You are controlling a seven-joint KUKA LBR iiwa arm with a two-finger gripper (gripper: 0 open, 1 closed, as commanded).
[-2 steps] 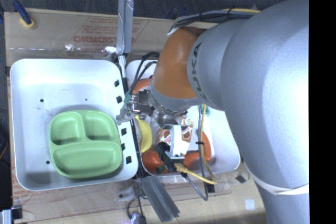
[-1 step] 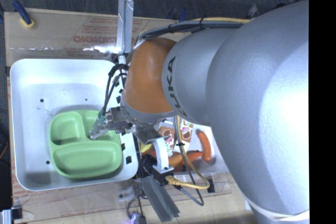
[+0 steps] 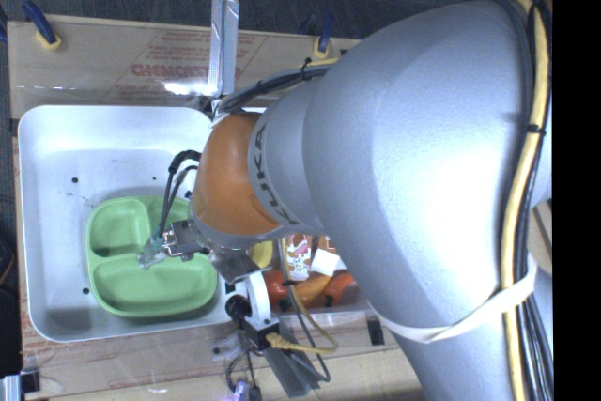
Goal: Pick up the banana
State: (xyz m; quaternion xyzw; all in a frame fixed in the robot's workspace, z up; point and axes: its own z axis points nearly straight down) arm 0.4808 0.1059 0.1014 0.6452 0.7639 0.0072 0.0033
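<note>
A small yellow patch (image 3: 264,254) shows under the arm's orange band, at the near left of the right bin. It may be the banana; the arm hides the rest of it. My gripper (image 3: 153,251) hangs over the green divided plate (image 3: 122,291) in the left bin (image 3: 47,164), above the ridge between the plate's compartments. I see nothing yellow at its tip. The arm covers most of the right bin.
Next to the yellow patch lie a white and red packet (image 3: 300,258) and an orange object (image 3: 315,288). Cables (image 3: 282,347) hang over the bench's near edge. A metal post (image 3: 223,42) stands behind the left bin.
</note>
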